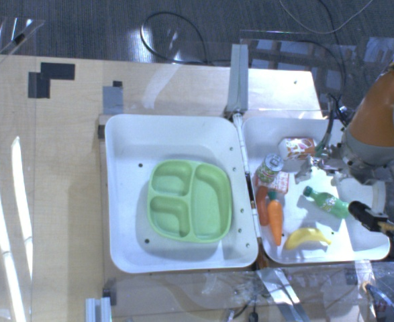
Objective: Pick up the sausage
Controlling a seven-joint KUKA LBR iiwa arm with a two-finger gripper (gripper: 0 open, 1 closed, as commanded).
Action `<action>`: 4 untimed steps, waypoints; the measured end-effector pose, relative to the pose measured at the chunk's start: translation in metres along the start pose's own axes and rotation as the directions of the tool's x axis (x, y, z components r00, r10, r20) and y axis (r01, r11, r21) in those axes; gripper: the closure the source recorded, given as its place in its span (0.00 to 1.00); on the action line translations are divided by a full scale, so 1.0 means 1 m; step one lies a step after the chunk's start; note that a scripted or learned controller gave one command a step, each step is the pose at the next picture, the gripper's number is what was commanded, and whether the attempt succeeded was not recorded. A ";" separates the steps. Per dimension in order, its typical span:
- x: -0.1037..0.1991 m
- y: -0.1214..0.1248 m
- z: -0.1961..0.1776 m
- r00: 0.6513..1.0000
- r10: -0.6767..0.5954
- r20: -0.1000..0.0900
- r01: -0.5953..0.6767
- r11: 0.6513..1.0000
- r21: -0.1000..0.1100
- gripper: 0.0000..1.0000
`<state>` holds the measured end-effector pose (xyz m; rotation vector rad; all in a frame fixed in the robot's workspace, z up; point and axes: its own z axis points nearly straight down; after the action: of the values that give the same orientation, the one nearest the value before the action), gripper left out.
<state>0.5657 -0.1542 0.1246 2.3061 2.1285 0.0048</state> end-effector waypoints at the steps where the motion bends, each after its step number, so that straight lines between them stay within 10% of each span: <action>1: -0.001 -0.040 0.035 1.000 0.008 0.000 -0.008 1.000 -0.008 0.00; 2: -0.023 -0.071 0.035 0.995 0.103 0.000 -0.103 0.995 -0.011 0.00; 3: -0.022 -0.068 0.022 0.995 0.099 -0.001 -0.099 0.995 -0.020 1.00; 4: 0.029 -0.034 -0.053 0.958 0.287 -0.001 -0.287 0.958 -0.002 1.00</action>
<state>0.5338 -0.1223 0.1780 2.5894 1.7711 0.0087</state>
